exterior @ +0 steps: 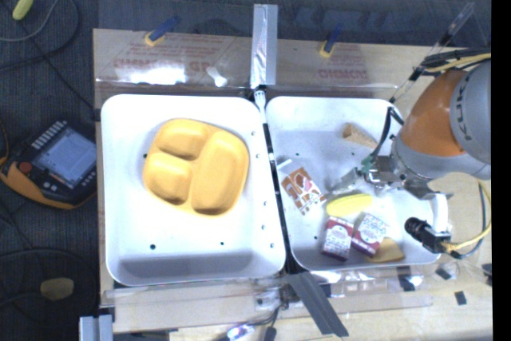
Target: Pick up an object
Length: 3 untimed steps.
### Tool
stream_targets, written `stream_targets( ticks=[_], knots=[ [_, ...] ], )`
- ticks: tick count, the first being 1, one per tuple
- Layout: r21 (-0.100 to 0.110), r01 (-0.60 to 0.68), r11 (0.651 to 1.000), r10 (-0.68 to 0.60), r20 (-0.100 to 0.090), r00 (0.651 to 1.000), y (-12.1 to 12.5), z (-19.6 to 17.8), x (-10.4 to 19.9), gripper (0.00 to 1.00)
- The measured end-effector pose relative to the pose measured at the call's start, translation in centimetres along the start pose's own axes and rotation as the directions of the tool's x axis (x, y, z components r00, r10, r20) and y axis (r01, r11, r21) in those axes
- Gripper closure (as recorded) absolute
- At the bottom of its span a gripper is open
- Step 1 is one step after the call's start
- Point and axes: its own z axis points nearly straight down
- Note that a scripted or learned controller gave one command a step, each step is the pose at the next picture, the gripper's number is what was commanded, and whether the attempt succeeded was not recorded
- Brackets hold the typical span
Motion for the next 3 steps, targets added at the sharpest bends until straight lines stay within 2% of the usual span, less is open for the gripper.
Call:
stream_targets(
  ticks=[1, 2, 3],
  knots=[
    [-0.009, 0.185, 0.983, -0.185, 0.003, 0.983, -4.8, -0.2, 5.0, 0.0],
    [-0.002, 0.126, 0.992, -0.126, 0.001, 0.992, -3.0, -0.1, 7.1, 0.0],
    [0.002, -0.082, 0.997, 0.082, -0.002, 0.997, 4.3, 0.1, 7.0, 0.0]
  ],
)
